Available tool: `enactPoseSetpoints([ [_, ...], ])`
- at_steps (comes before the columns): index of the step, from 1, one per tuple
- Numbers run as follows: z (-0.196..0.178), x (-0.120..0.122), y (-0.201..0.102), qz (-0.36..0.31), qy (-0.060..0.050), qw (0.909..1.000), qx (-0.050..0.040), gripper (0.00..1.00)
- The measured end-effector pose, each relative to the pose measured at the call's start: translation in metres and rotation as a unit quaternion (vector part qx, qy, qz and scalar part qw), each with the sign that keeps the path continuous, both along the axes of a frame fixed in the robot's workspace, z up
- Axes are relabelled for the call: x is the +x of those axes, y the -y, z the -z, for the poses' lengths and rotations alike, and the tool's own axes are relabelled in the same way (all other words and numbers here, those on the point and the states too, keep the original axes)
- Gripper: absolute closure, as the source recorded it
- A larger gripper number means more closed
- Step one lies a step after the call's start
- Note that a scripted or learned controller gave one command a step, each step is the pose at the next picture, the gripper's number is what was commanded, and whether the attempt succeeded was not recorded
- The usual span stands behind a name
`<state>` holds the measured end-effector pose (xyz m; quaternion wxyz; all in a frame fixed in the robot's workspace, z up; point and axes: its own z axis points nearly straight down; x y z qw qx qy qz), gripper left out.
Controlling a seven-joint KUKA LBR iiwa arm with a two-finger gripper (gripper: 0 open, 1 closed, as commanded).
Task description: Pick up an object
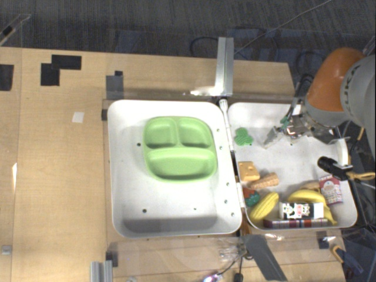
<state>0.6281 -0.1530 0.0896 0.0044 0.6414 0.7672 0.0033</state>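
Nearest the camera, along the front edge of the right bin [351, 216], lie the candidates: a yellow banana [309, 196], a corn cob [265, 205], a small milk carton [296, 210] and a dark marker [296, 222], with a cracker [248, 171] and a green broccoli piece [243, 137] further back, while the left bin [117, 175] carries a green divided plate [178, 147]. At the far side of the right bin the end effector [284, 131] hangs over bare white floor, nothing between its tips, and its spread is too small to judge. This looks like the approach step; the next move calls for choosing a target, likely the nearby broccoli piece, and centring over it before descending.
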Motion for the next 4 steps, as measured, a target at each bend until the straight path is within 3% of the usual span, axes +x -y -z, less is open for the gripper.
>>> enactPoseSetpoints([
  [1, 0.001, 0.043, -0.064, -0.027, -0.002, 0.9996, -0.0008, 0.00],
  [2, 0.000, 0.015, -0.059, -0.008, 0.000, 1.0000, 0.0001, 0.00],
  [3, -0.001, -0.043, -0.022, 0.026, 0.001, 0.9997, -0.0004, 0.00],
  [4, -0.003, -0.112, -0.051, 0.035, 0.006, 0.9994, -0.0017, 0.00],
])
